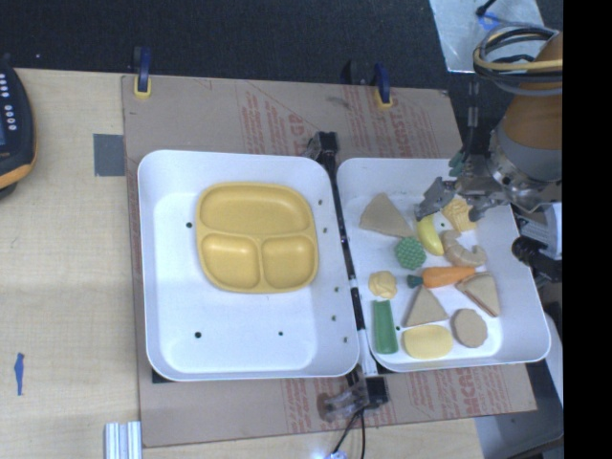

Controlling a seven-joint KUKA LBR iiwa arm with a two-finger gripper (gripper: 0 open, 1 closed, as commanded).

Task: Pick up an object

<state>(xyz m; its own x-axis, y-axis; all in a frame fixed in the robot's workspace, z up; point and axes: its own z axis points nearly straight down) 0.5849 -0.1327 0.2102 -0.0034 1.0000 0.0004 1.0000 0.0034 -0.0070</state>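
The right bin (521, 347) holds several toy foods: a tan wedge (385, 216), a green knobbly ball (411, 252), a yellow banana-like piece (431, 235), an orange carrot (448, 276) and a pale yellow piece (458, 214). My gripper (457, 201) hangs low over the bin's far right part, directly above the pale yellow piece. Its fingers look spread, one dark finger (430, 200) to the left of that piece and the other to its right. Nothing is lifted off the bin floor.
The left bin (172, 342) carries a yellow divided plate (256, 235). Nearer the front of the right bin lie a green stick (383, 325), a yellow block (426, 340), a brown round piece (469, 327) and two more tan wedges (426, 307). Blue clamps (382, 84) grip the cardboard's far edge.
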